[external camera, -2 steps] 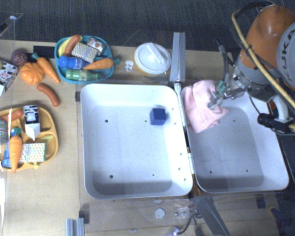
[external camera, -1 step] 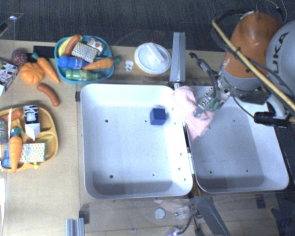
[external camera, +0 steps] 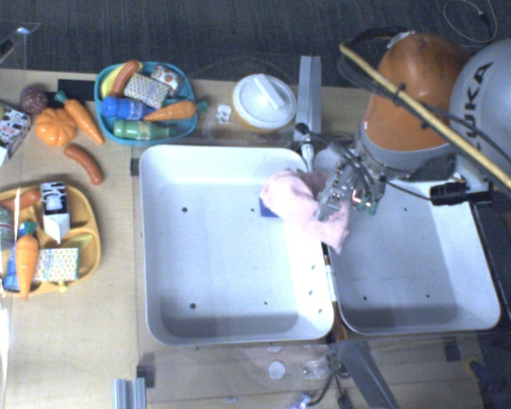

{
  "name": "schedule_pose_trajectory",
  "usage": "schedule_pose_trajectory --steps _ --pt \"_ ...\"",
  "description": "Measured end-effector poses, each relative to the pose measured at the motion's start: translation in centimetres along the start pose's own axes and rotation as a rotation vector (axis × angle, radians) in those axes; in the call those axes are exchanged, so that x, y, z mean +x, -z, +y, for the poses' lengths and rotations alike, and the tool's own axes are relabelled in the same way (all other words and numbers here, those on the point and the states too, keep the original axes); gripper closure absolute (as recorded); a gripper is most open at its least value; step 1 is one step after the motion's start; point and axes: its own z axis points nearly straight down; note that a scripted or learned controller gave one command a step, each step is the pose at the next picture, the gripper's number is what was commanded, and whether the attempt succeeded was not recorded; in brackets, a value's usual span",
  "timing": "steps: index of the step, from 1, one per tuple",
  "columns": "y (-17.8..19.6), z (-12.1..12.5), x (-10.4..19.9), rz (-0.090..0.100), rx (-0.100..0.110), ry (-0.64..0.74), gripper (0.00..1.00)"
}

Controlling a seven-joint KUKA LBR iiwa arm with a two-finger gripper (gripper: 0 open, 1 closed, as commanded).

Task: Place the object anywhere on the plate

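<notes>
Pink crumpled cloth [external camera: 302, 207], soft and folded, hangs at the seam between your two bins, draped over the left white plastic bin's [external camera: 204, 313] right rim. Your metal two-finger gripper [external camera: 332, 201] sits right on its upper edge, fingers pinched onto the fabric. Something blue peeks from under the cloth's left side. Right shallow white bin [external camera: 426, 296] lies smooth beneath the wrist.
</notes>
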Motion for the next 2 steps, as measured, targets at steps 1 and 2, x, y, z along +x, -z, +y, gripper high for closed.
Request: schedule_pose_trajectory --steps 1,2 --pt "-0.2 4.0 2.2 -0.001 -0.002 0.379 1.00" --pt "-0.8 7.3 6.1 0.002 -0.001 0.383 1.00"
